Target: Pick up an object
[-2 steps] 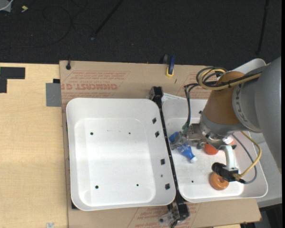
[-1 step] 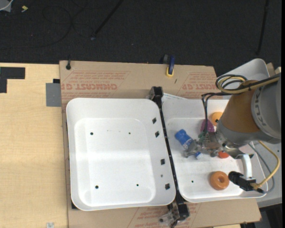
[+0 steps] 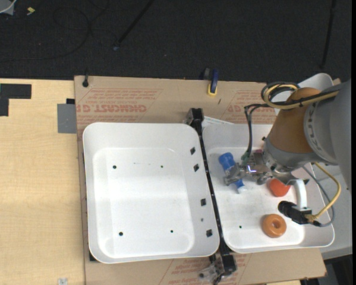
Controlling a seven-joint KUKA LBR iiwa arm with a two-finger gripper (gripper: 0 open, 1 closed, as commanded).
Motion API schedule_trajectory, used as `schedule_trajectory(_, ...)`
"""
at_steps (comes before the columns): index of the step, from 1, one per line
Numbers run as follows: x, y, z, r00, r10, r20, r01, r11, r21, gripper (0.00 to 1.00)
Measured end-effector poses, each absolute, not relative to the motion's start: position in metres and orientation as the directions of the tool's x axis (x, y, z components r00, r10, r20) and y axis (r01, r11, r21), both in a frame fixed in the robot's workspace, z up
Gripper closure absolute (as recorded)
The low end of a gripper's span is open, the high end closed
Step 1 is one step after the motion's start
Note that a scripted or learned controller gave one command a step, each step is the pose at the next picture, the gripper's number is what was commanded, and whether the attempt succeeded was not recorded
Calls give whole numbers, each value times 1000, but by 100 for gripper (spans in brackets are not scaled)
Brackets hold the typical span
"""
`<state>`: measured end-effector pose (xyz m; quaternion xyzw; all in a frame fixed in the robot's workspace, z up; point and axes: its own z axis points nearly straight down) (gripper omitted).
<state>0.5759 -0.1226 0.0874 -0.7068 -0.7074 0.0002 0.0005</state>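
Starting nearest: noting an orange ring (image 3: 274,225) lying flat by the front wall of the right bin (image 3: 249,209), well clear of the work. Further in, spotting a red-orange piece (image 3: 277,187) sitting close beside the wrist. Beyond, finding the gripper (image 3: 244,173) hanging low over the bin floor, just beside a blue object (image 3: 226,161), probably the intended pick. Not managing to tell whether open or closed. Farthest, seeing a blue-and-yellow clamp (image 3: 212,82), seemingly pinning the cardboard sheet (image 3: 136,103) down.

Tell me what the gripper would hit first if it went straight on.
Probably the blue object just beyond the gripper in the right bin; depth is unclear, so it might meet the bin floor beside it instead.
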Motion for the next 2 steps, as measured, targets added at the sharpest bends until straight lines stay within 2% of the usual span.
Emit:
schedule_trajectory(1, 624, -180, 88, -4, 1000, 14, 1000, 4, -10, 0)
schedule_trajectory(2, 644, -124, 86, -4, 1000, 2, 1000, 4, -5, 0)
